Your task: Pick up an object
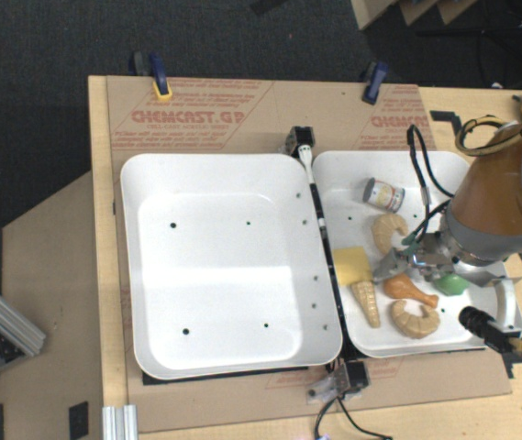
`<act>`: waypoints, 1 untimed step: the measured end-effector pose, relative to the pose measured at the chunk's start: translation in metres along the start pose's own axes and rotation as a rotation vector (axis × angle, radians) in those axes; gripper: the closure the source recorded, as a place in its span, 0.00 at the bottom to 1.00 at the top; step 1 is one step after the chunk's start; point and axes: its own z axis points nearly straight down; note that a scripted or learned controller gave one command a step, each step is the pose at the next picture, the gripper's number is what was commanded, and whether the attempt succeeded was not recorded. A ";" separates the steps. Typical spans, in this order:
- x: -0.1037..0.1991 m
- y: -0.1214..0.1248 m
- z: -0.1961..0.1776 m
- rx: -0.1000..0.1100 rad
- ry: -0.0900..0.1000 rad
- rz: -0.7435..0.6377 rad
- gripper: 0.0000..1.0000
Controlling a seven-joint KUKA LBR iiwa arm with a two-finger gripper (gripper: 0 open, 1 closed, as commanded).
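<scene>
Hovering low over the right bin (352, 168), my gripper (407, 261) is just above the chicken leg (410, 290); I cannot tell if it is wide or narrow, and nothing looks held yet, so I think I am at the reaching step. The chicken leg lies near the front of this bin, between the yellow block (350, 266) and the green thing (452, 285); its long way runs across the bin, fat end toward the block, thin end toward the green thing. Next I should go down and squeeze across its thin sides.
</scene>
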 end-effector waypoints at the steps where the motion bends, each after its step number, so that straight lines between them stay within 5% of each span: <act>1: 0.017 -0.030 0.023 -0.009 -0.005 0.009 0.00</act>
